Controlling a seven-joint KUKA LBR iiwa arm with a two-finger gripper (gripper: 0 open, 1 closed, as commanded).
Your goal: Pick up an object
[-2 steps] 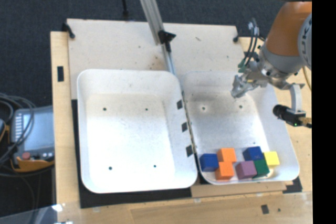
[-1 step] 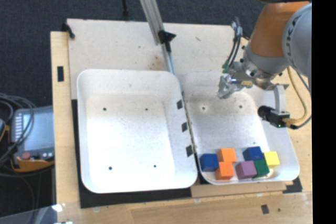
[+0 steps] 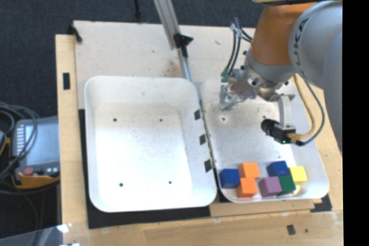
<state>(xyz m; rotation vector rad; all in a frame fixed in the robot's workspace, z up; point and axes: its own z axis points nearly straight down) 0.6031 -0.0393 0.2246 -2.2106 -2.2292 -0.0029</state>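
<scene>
Camera view puts your claw [image 3: 226,99] over the right bin's [image 3: 242,129] far end; its state is unreadable. You're approaching; the blocks [image 3: 262,178] lie nearer.

A pale wooden bench [image 3: 68,124] fills the middle of the frame. A lighter board [image 3: 127,49] lies on it, and two shallow white bins sit side by side, the left bin [image 3: 144,141] and the right bin [image 3: 248,129], edges touching.

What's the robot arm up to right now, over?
Gripper up over far end of right bin, holding nothing visible. Blocks clustered at near end, untouched. Nothing between them.
</scene>
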